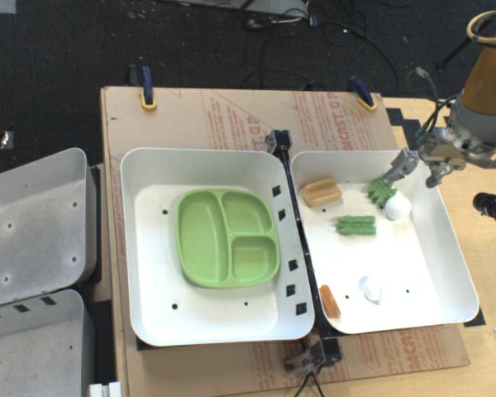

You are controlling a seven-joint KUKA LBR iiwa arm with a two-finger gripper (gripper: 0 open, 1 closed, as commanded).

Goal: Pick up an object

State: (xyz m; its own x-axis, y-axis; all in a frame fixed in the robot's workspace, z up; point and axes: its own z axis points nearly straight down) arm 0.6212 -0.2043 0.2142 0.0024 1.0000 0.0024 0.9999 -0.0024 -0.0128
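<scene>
claw (419,165): over right bin (446,246) far-right corner, grip can't tell
veg (388,198): just beside claw
tray (228,237): left bin (140,246) center
open room: right bin near-right

Two shallow white bins sit side by side on the worktop: a left bin (140,222) and a right bin (446,255). The left bin carries one green divided plate (227,238) with three compartments. The right bin carries five small things: one tan bread roll (321,193), one green bundle of beans (355,225), one white-and-green vegetable (388,198), one small orange-brown sausage (329,301) and one small white lump (370,289). Two blue-and-yellow clamps (147,89) grip the board's far edge.
</scene>
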